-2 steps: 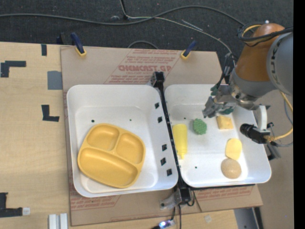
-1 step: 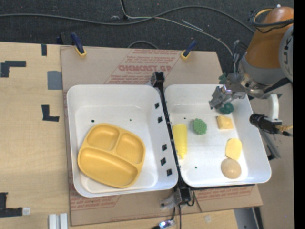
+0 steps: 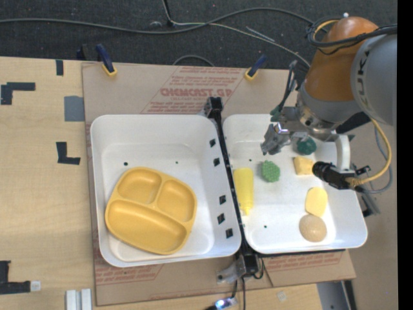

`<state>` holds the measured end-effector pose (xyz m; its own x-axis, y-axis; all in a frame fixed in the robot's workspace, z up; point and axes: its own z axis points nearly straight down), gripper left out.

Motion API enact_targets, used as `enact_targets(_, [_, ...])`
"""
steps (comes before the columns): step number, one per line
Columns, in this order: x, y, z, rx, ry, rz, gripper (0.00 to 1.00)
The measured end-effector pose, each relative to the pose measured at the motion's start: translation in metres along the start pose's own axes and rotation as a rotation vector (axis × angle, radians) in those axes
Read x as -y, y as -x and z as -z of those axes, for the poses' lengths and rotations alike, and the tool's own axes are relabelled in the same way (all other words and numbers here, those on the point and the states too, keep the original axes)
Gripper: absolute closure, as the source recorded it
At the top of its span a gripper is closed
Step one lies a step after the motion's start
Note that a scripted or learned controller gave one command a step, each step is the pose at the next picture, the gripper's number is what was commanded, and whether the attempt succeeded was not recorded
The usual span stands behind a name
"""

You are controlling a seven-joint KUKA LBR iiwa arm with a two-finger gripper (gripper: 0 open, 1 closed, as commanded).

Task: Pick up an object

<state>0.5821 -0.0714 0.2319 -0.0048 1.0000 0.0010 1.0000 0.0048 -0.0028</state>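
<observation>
Grey gripper [image 3: 273, 141] hovers above the right bin [image 3: 258, 234], fingers slightly parted, holding nothing, near the green ball [image 3: 270, 171].

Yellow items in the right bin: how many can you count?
3: a long yellow piece by the divider, a yellow block beside the arm, a pale yellow oval lower right. The arm may hide more.

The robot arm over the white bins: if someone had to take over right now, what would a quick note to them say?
Gripper: hanging above the right bin, nothing seen between its fingers.
Right bin holds: green bumpy ball, yellow stick, dark green piece, yellow wedge, pale yellow oval, tan ball.
Left bin holds a yellow divided plate.
Done: nothing picked up yet.
Left: grasp and lift one object; the green bumpy ball looks nearest.
</observation>
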Motion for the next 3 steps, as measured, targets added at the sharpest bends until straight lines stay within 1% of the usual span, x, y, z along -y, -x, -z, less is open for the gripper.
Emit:
enact_targets(1, [0.013,-0.045,-0.010,0.000,-0.001,0.000,1.00])
enact_targets(3, [0.031,-0.148,0.006,-0.001,0.001,0.003,1.00])
